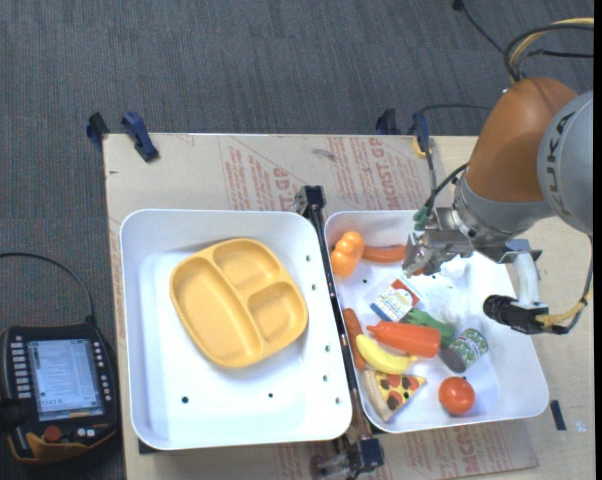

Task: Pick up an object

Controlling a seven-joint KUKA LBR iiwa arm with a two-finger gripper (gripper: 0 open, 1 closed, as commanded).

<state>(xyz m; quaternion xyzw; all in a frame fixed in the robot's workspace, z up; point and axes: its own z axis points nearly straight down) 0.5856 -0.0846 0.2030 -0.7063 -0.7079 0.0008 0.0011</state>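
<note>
Right bin point(526, 388) crowded with toy food point(406, 338) beneath fingers point(421, 258), spread unclear.

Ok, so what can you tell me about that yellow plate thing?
The yellow plate is a plastic-looking tray with rounded corners and three compartments: one long one along a side and two smaller ones. It lies flat and turned at a slant in the left bin, resting on the bin's floor, with nothing in it. The gripper is over the right bin, far from it.

toy foods point(406, 340) in right bin point(529, 388)
</note>
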